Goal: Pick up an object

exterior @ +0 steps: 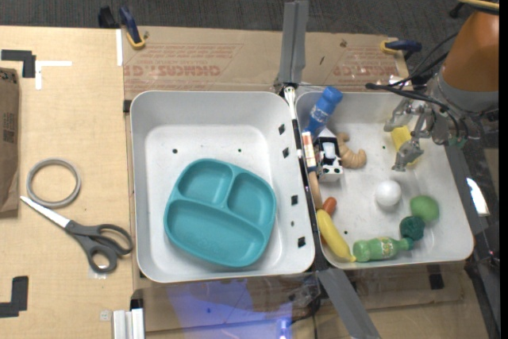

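The bench (63,91) carries two shallow white bins side by side. The left bin (151,123) holds a teal divided plate (220,211) lying toward its near edge. The right bin (448,238) holds the small things. The grey arm with its orange band (475,52) reaches in over that bin's far right corner, and the gripper (405,143) hangs there with a yellow block (401,136) right at its fingers; I cannot tell whether the block sits between them or lies just behind, nor how wide they stand.

A blue bottle (324,109) leans in the far left corner of the right bin. A green bottle (379,248) lies along the near edge, touching a yellow banana (333,234) that runs up the left wall. A green ball (425,207) rests near the right wall, with a dark teal lump (411,227) just beside it. A white ball (388,194) sits mid-bin. A black and white toy (329,157) and a tan curved piece (355,158) lie near the left wall.

On the bench's left part lie scissors (79,234) and a tape ring (53,181).
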Tool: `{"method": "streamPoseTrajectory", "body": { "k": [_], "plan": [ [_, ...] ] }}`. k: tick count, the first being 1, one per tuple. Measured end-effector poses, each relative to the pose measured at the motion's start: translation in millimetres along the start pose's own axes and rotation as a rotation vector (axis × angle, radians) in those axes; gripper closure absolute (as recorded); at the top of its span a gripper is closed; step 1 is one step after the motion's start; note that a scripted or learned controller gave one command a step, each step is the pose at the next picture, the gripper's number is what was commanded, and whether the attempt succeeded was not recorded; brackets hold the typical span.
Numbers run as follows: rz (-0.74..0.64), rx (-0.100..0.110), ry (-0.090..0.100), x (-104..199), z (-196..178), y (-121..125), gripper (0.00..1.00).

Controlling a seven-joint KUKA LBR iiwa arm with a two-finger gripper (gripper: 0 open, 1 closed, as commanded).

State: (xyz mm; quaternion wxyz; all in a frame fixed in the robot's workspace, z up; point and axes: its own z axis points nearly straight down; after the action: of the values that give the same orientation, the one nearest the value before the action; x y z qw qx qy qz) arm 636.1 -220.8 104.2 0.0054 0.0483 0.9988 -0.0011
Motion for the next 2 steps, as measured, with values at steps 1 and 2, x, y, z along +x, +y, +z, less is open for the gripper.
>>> {"method": "streamPoseTrajectory", "body": {
  "k": [1,2],
  "plan": [
    [-0.004,0.000,0.006,4.0,10.7,-0.8,0.00],
    [-0.005,0.001,-0.001,1.9,-0.8,-0.5,1.00]
  ]
}}
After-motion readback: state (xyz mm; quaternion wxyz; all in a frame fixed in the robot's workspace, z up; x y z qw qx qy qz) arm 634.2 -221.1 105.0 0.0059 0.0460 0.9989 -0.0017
